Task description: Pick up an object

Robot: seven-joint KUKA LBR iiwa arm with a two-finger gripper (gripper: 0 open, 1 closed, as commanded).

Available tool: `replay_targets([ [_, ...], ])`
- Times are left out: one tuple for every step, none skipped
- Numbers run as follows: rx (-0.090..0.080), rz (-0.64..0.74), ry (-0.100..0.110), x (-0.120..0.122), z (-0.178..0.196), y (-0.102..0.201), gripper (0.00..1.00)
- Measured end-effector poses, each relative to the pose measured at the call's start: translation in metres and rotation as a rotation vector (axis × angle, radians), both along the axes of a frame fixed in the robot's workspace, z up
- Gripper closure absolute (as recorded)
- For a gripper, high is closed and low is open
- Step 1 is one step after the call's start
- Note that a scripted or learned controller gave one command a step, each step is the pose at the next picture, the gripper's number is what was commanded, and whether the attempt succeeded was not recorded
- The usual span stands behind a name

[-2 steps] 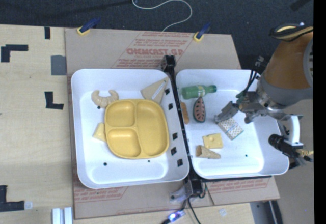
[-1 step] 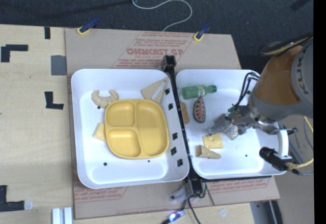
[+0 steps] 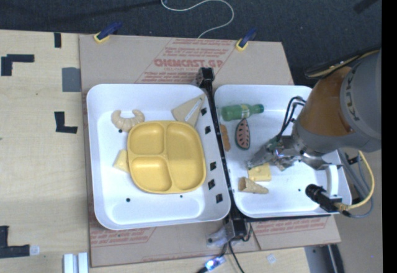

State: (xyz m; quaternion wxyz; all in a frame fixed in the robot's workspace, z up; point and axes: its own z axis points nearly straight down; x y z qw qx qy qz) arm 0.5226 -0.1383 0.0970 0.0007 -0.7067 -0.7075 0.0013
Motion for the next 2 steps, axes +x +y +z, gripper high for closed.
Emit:
replay_targets([
  [-0.005, -0.002, -0.007, 0.001, -0.01, -0.002, 0.0],
  [-0.005, -0.002, -0.01, 0.003, 0.002, -0.002, 1.0],
])
